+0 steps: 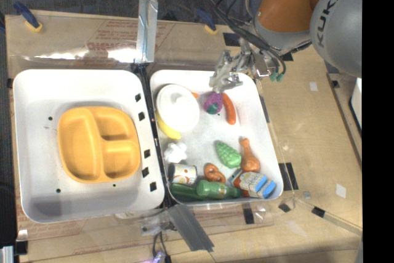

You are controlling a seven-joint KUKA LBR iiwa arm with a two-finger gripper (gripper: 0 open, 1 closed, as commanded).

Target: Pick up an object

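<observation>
My gripper [225, 78] hangs over the far edge of the right bin [268, 132], its fingers open and nothing between them. Just below it lies a small purple and green toy [213, 101], with an orange sausage [229, 109] to its right. A white round bowl [177, 105] rests on a yellow piece [166, 128] at the bin's far left. Nearer the front are a green bumpy toy [228, 154], a brown drumstick [247, 156], a pretzel [213, 172], a small can [183, 174], a green bottle [203, 190] and a blue and white box [255, 185].
The left bin [28, 132] holds a yellow divided tray [98, 143]. A small white crumpled thing [175, 151] lies by the right bin's left wall. A silver taped post [146, 31] stands behind the wall between the bins. Cables run behind the wrist.
</observation>
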